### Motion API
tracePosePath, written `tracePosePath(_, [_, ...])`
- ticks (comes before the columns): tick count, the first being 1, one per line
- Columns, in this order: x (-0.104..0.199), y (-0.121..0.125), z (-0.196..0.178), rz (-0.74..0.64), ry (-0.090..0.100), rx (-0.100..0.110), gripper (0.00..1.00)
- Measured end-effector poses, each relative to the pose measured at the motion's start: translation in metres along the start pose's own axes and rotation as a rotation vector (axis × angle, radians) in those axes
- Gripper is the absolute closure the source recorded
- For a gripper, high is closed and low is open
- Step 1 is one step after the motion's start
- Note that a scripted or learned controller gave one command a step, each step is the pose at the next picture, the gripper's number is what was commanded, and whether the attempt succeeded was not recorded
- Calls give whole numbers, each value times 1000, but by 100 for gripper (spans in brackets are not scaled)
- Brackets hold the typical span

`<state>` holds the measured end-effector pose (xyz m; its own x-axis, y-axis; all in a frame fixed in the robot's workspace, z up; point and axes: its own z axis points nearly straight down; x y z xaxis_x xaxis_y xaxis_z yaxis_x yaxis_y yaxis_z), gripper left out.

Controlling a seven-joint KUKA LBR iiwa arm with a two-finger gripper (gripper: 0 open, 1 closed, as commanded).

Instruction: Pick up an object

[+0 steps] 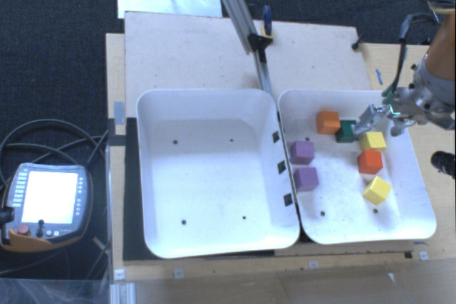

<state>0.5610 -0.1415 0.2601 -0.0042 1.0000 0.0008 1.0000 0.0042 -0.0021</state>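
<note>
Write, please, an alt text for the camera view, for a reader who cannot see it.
The gripper of a grey arm hovers over the right bin, near a green block and a yellow block. That bin also holds an orange block, a red-orange block, another yellow block and two purple blocks. The left bin lies beside it.

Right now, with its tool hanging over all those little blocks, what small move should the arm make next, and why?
Probably a short drop straight down. The tool sits over the right bin, between the green block and the upper yellow block, with nothing seen held in it. The two lie close together, so centring on one first, likely the yellow, seems wise.
</note>
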Motion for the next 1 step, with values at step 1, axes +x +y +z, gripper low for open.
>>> tracePosePath(1, [0,1,-2,0,-1,-4,0])
